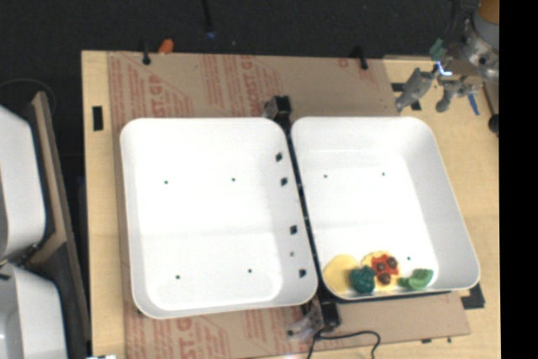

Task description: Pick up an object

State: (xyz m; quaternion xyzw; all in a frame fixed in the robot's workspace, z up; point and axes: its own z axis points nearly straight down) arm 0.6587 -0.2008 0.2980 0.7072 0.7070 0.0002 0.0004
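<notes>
Gripper [429, 90] hung open up at the far right, its fingers spread with nothing between them, outside the far corner of the right bin [420, 181]. That bin held the whole cluster in its near corner: a pale yellow piece [338, 271], a teal lump [362, 281], a small red object [385, 264] and a green one [417, 278], packed close together. Beside it sat the left bin [210, 214]

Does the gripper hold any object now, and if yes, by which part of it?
Nothing is held: the gripper is open above the bench, outside the right bin.
</notes>
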